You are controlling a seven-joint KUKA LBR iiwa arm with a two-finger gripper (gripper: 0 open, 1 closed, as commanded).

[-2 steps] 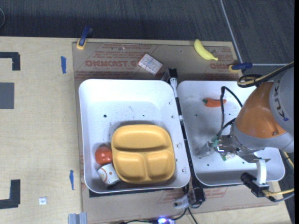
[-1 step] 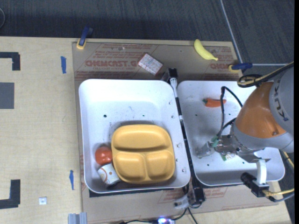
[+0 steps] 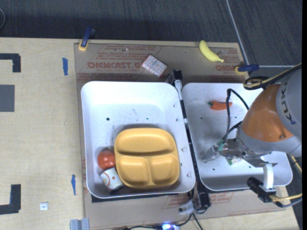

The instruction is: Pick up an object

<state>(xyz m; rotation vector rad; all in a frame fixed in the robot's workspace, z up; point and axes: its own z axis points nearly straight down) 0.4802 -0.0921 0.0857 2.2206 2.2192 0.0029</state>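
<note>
**Claw low in the right bin, nothing seen in its grip**

The claw sits at lower centre-right of the frame, down over the floor of the right bin. Its metal tips are small and blurred against the white floor; whether they stand wide or narrow cannot be told, and no object is visible between them. The arm, grey with an orange band, fills the right side of that bin and hides much of its floor.

Nearest candidate for picking: an orange carrot-like piece, lying toward the upper part of the right bin, apart from the claw. A small green scrap lies just beside the wrist; what it is cannot be made out.

Risks, as judged:
- The claw may close on bare bin floor, since nothing lies visibly between its tips.
- The carrot-like piece is low and slim; a closing claw could push it aside rather than seize it.
- The arm's bulk hides the floor beneath it, so an unseen item could be knocked.

Count:
- White bins: two. The left bin holds one yellow divided tray, one red ball and one small white-and-orange toy, both touching the tray's left edge.
- On the worktop above the bins: one banana, one small patterned card.
- Blue clamps: two, one at upper left, one at upper right.
</note>
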